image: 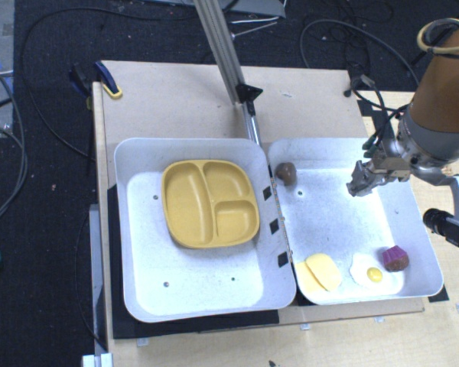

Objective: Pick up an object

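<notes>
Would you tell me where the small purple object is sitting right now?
The purple object lies in the right bin, near its front right corner in the camera view, just right of the fried egg toy and well below the gripper.

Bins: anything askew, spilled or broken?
Nothing broken or spilled. The yellow divided tray lies slightly rotated in the left bin. In the right bin, the food pieces hug the edges: brown one at top left, the others along the near wall.

Bench [183,102] w/ 2 white bins: left bin [138,281], right bin [344,228].
</notes>
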Controlling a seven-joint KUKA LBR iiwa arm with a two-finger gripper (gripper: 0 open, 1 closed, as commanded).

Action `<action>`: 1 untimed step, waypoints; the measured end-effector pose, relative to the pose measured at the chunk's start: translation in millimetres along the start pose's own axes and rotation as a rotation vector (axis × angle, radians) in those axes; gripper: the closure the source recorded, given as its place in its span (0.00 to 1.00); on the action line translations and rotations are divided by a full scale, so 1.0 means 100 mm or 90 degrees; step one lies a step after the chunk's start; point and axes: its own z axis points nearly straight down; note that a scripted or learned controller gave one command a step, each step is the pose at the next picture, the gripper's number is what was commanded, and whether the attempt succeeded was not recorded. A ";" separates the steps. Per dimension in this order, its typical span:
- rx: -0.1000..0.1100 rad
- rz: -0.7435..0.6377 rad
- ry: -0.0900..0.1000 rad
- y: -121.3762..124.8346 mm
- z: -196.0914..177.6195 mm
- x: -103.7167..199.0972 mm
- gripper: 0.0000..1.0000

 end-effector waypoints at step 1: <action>0.000 0.000 0.000 -0.06 0.02 0.50 1.00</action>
